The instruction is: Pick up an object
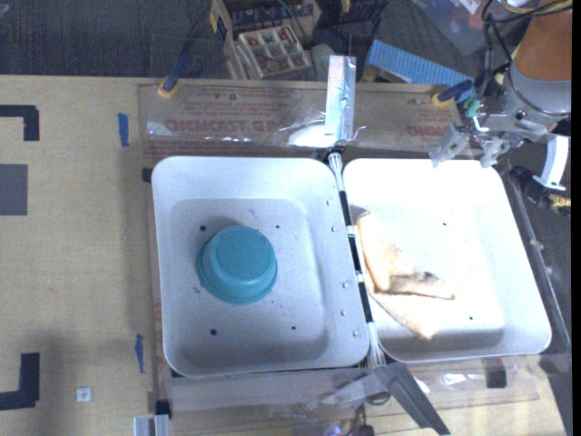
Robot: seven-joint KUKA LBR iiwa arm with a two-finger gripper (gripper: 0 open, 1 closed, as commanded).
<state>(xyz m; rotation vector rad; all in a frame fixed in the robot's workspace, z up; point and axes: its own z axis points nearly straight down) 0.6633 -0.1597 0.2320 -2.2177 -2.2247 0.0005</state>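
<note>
A teal bowl [238,263] lies upside down in the middle of the left bin [172,189]. A crumpled tan cloth [395,275] lies in the right bin [472,207], against its left wall. My gripper [469,151] hangs over the far right corner of the right bin, well away from the cloth. It is open, its two fingers spread apart with nothing between them.
A clear plastic strip with red lettering [236,121] runs behind both bins. An upright shiny post [340,98] stands at the back between them. Cables and boxes [268,34] crowd the floor beyond the bench.
</note>
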